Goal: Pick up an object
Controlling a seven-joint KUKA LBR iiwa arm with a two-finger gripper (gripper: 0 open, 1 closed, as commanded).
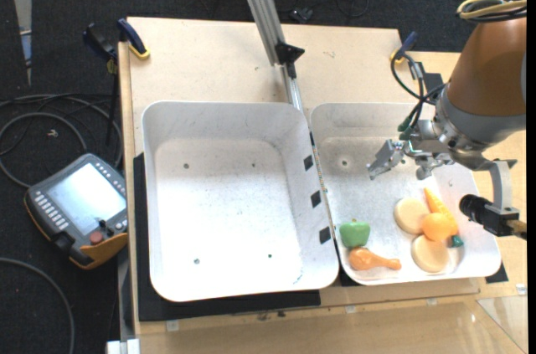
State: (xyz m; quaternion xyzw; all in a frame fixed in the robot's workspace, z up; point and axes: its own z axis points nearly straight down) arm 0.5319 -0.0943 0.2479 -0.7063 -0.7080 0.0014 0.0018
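No legible text, label, brand, number or sign was found on any item in view.

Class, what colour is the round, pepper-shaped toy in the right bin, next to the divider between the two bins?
Green: the pepper-shaped toy shows clearly in the camera view.

pendant (77, 210) on floor, left | clamps (126, 37) on bench corners | cables (33, 139) on floor
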